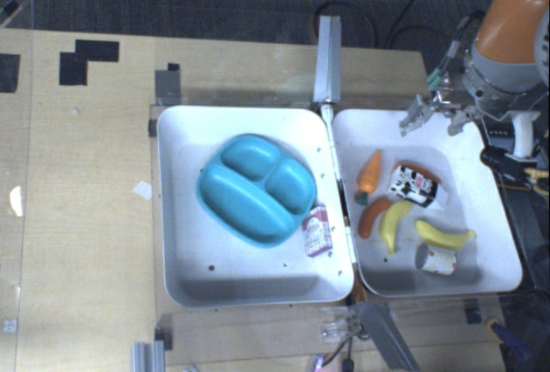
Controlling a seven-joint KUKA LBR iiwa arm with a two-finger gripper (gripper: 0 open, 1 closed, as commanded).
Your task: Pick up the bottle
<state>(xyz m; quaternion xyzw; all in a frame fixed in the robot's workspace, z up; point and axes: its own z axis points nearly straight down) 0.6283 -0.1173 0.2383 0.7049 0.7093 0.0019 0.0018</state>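
The arm (516, 27) comes in from the frame's upper right, at about two o'clock from the right bin (507, 263). Its orange band shows as a dome against the frame edge, with the grey wrist below it. The gripper (436, 114) reaches out toward nine o'clock from the wrist and hangs over the far rim of the right bin, apart from everything inside it.

Most of the arm is cut off by the frame. The wrist is a clutter of cables and brackets, so its parts are hard to separate. The two fingers seem to be splayed wide, one tip toward the bin's far left and one toward the wrist, though the view is too coarse to be sure. Nothing sits between them.

The bottle (317, 230) lies on its side in the left bin (172, 190), at about four o'clock from that bin's centre. It is close to the wall shared with the right bin and touches, or nearly touches, the edge of a blue tray (256, 188).

In the right bin lie a carrot (369, 171), a patterned card (413, 184), two bananas (391, 224) (444, 234), a brown sausage-like piece (371, 216) and a small can (436, 259).
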